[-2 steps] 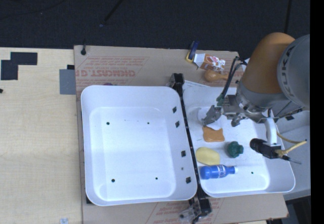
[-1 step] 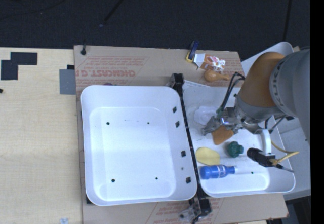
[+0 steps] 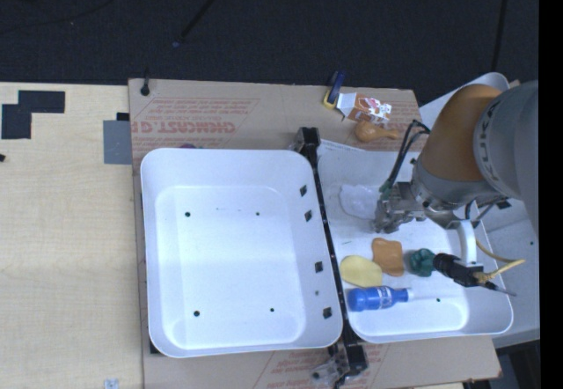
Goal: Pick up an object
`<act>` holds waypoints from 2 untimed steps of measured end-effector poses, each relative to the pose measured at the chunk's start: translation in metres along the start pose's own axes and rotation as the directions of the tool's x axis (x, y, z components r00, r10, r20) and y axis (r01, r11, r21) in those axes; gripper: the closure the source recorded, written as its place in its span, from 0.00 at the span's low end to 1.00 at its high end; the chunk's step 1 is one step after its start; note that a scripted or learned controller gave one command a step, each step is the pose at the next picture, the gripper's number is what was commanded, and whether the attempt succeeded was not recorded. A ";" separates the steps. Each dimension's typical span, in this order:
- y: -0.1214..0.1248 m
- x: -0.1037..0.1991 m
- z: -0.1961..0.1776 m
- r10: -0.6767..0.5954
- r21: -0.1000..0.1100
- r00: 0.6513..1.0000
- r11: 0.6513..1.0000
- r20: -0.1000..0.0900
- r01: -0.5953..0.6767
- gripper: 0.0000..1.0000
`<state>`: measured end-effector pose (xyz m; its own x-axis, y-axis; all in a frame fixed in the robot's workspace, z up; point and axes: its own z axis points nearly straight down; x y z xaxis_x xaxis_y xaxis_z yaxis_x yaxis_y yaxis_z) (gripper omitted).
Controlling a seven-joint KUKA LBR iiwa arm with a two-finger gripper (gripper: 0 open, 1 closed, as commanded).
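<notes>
Nothing has been lifted yet: the two-finger gripper [image 3: 384, 218] is lowered mid-bin above the orange block [image 3: 388, 255]; finger state cannot be told.

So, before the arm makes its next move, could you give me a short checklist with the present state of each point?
1. Gripper is over the right bin: ok.
2. Fingers open: cannot tell.
3. Something held already: cannot tell.
4. Objects within the right bin: ok; yellow object, orange object, blue bottle, green object.
5. Objects apart enough for a clean grasp: not ok; yellow and orange ones touch.
</notes>
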<state>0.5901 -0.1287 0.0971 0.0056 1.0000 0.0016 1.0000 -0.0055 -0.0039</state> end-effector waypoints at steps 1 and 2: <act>0.035 0.112 -0.097 -0.017 -0.014 1.000 1.000 -0.003 0.017 1.00; 0.055 0.153 -0.211 -0.011 -0.017 1.000 1.000 -0.001 0.011 1.00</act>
<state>0.6464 0.0239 0.3084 -0.0058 1.0000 0.0023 0.9999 0.0057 0.0129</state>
